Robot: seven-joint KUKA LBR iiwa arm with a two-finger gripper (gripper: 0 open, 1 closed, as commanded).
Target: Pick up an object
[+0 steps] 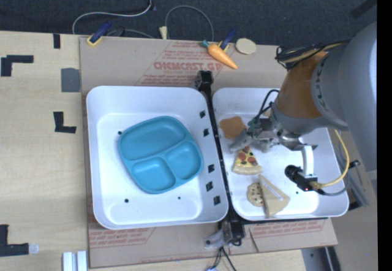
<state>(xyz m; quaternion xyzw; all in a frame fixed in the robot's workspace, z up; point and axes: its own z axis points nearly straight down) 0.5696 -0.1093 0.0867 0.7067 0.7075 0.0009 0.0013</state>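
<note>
pizza slice [246,161] just below pincer [244,140]

We see a blue divided plate [160,153] lying in the left bin [104,110]. In the right bin [331,205], our gripper [245,141] sits low between a brown toast piece [232,126] and a pizza slice [246,162]. A cookie [255,194] touches a tan wedge [274,197]. A toy carrot [222,56] rests on the cardboard [177,64].
</note>
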